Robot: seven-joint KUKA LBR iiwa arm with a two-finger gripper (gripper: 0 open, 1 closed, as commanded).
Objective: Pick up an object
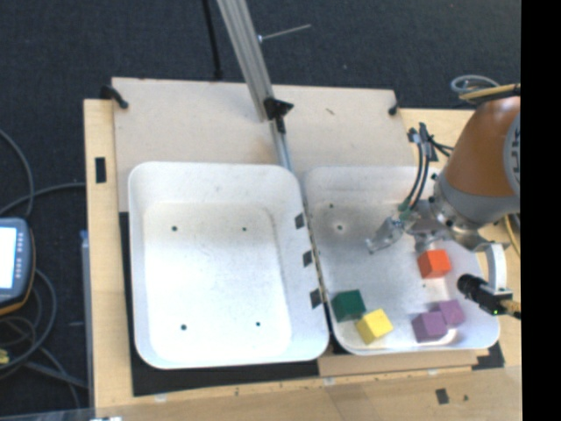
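Right bin — orange block [435, 263] mid-right; green block [349, 305], yellow block [375, 325], two purple blocks [429, 325] [451, 312] touching — near front wall.

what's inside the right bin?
Right bin holds an orange block, green block, yellow block and two purple blocks. The arm covers the bin's far right corner, so anything under it is hidden.

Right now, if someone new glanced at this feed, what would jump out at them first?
Probably the arm, its orange band looming over the right bin, with its gripper low near that bin's middle. Next, the bright blocks along the bin's near side: an orange block beside the wrist, then a green block, a yellow block and purple blocks.
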